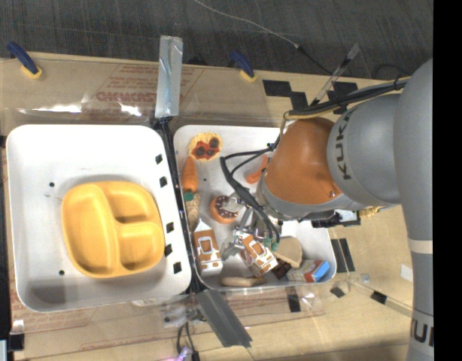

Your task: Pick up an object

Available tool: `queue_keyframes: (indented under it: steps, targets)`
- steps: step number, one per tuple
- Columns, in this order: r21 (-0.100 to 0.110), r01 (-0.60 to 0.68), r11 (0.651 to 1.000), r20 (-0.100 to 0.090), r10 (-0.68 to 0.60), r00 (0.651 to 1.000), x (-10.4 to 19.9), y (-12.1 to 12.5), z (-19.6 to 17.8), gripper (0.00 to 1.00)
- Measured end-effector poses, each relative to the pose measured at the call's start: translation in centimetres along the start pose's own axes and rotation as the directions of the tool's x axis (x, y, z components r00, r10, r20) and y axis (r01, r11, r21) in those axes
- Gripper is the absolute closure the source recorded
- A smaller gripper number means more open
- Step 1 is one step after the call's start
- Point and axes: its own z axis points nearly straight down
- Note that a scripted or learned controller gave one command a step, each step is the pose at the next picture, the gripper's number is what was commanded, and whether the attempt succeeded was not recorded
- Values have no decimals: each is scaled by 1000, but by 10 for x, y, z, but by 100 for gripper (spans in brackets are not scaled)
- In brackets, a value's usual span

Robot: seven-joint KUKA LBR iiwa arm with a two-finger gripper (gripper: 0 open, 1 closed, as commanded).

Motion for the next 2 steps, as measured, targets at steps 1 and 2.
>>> queue_keyframes:
  steps: [1, 2]
  targets:
    - [11, -115, 993, 5, 115, 993, 0, 4, -1, 0]
    - [5, -42, 999, 9, 42, 999, 31, 1, -2, 0]
